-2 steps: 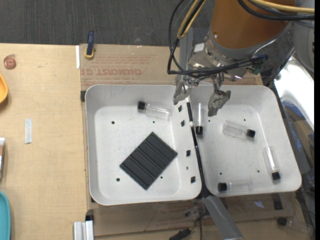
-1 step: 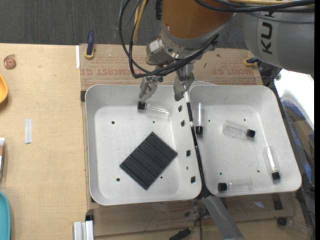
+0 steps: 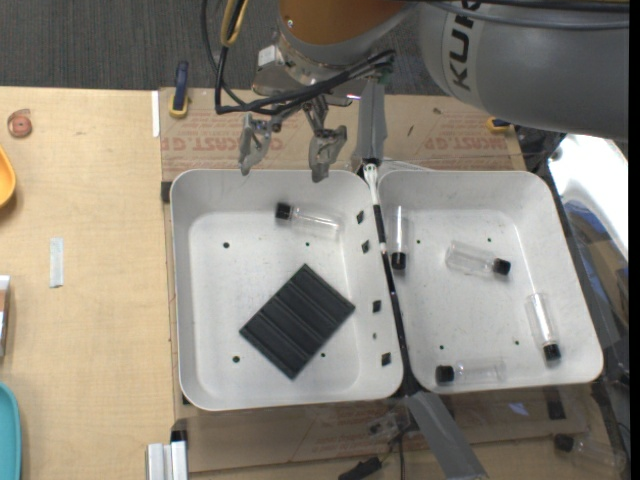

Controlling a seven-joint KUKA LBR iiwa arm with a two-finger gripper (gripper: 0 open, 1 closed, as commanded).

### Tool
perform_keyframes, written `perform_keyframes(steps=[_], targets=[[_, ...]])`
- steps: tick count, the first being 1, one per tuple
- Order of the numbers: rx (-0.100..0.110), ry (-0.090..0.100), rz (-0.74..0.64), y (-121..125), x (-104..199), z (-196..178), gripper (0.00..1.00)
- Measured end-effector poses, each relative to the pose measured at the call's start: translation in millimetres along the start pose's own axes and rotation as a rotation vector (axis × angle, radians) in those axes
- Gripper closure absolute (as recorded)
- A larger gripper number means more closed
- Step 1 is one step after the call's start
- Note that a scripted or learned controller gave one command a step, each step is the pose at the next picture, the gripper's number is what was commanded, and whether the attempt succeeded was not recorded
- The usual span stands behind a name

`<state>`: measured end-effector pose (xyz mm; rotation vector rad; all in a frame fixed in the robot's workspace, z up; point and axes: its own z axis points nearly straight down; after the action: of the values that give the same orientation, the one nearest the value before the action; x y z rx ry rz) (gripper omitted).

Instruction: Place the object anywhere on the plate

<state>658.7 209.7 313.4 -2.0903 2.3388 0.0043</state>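
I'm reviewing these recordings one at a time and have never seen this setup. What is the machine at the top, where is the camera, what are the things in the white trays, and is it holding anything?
There is a single camera, fixed above the bench and looking down at a slant. The big grey and orange machine is a robot arm reaching in from the right. At its tip is a two-finger gripper, hanging above the back rim of the left bin. Its fingers are spread apart and nothing sits between them.

The left bin holds a dark ribbed plate, lying flat and turned like a diamond, and one clear vial with a black cap near the back wall. The right bin holds four more such vials: one by the divider, one in the middle, one at the right and one at the front.
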Motion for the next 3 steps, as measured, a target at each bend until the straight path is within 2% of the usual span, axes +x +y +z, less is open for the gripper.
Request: perform_keyframes(steps=[1,2,3], targets=[[0.001,-0.005,0.009,-2,2,-9,1.00],[0.000,0.000,-0.225,39,33,-105,1.00],[-0.001,0.000,-0.563,-1,86,-128,1.00]])
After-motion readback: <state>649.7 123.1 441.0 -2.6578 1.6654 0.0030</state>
